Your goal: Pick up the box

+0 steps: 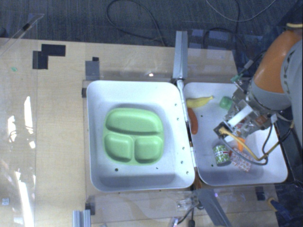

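Note:
The box [242,162] is a small flat pack with red and white print. It lies near the front of the right bin [270,174], just right of a green-labelled can [220,154]. My gripper [248,126] hangs over the middle of the right bin, up and slightly right of the box, under the grey wrist with the orange band. An orange piece [239,144] lies between the gripper and the box. Nothing is seen held by the gripper.
A yellow banana [200,100] and a small green item [226,102] lie at the back of the right bin. A red sausage shape [192,121] rests along its left wall. The left bin [97,174] holds a green divided tray [134,135].

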{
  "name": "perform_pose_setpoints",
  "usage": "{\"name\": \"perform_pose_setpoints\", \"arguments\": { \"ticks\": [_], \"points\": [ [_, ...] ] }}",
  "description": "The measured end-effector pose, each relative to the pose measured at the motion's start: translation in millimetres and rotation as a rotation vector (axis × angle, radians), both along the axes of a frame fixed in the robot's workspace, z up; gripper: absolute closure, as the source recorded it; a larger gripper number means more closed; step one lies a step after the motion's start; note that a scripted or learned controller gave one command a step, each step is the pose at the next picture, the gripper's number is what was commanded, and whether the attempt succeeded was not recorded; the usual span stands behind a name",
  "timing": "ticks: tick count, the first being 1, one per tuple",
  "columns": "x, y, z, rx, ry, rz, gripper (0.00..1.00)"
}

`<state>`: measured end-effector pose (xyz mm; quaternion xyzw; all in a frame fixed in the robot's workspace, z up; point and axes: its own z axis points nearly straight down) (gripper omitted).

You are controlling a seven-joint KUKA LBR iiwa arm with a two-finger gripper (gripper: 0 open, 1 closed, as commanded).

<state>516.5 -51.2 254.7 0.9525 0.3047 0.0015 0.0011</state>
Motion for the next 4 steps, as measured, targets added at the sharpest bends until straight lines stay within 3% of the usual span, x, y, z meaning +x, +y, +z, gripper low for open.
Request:
{"name": "perform_pose_setpoints", "arguments": {
  "ticks": [1,2,3,4],
  "points": [
    [0.0,0.2,0.0,0.000,0.000,0.000,0.00],
    [-28.7,-25.3,-8.0,0.000,0.003,-0.078,0.00],
    [43.8,14.1,-71.2,0.001,0.004,-0.113,0.00],
    [17.2,-67.0,-103.2,0.002,0.004,-0.062,0.00]
  ]
}}
